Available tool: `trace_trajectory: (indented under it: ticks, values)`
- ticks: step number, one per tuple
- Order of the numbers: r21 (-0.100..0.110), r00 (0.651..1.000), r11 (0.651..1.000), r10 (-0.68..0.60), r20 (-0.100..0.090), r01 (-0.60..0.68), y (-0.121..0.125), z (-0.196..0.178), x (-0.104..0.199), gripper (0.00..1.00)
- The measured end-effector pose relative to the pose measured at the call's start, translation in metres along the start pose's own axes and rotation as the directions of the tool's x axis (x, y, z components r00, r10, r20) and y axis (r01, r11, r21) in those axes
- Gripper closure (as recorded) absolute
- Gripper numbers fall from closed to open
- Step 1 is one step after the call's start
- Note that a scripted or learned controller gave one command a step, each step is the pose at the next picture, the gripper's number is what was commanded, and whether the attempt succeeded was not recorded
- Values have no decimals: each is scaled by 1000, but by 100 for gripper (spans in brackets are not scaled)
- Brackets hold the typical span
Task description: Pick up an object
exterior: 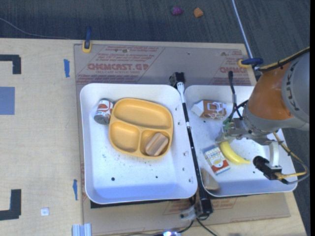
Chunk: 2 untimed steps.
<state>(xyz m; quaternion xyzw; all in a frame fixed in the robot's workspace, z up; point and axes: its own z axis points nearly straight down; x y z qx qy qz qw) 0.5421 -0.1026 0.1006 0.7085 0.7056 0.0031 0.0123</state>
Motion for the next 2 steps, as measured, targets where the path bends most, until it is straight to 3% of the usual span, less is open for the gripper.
trace_trajectory:
  ticks: [1, 2]
  values:
    - [20, 1000, 1000, -5, -14, 5, -1, -85, 76, 100]
    - [23, 1000, 1000, -4, -14, 5, -61, -103, 99, 100]
